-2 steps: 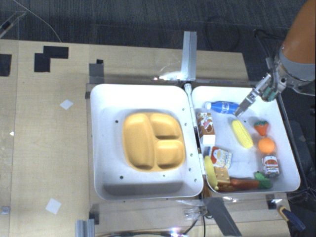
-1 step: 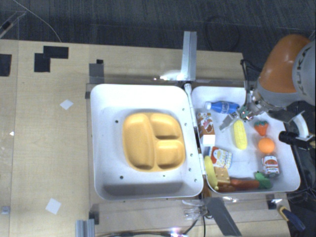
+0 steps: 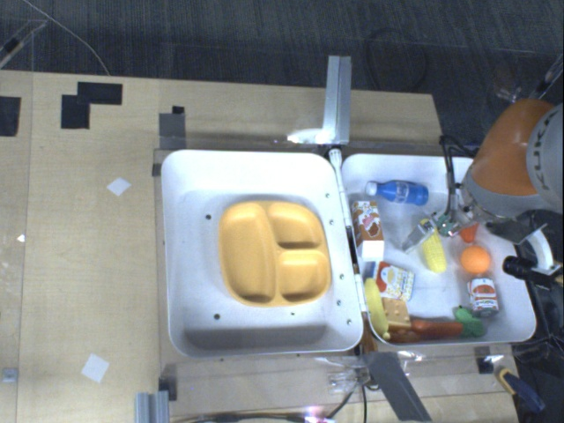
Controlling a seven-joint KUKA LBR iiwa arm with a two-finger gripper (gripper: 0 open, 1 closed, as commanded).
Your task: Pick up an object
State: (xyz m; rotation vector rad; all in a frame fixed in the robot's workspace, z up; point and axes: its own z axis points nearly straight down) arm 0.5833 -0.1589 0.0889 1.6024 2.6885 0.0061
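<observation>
Right now I see my pincer [image 3: 438, 227] low in the right bin [image 3: 525, 324], just above a ridged yellow corn cob [image 3: 434, 252]; I cannot tell how it stands. Smooth round orange [image 3: 475, 260] sits just beside, a blue-capped bottle [image 3: 397, 192] near the far wall. Left bin [image 3: 189, 263] carries a glossy yellow compartment tray [image 3: 271, 252], its margins open

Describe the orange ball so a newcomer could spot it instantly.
Look in the right-hand white bin, the crowded one. Toward its right wall, beside the yellow corn cob and above a small can, sits the orange ball: the only plain, round, solid-orange item there.
</observation>
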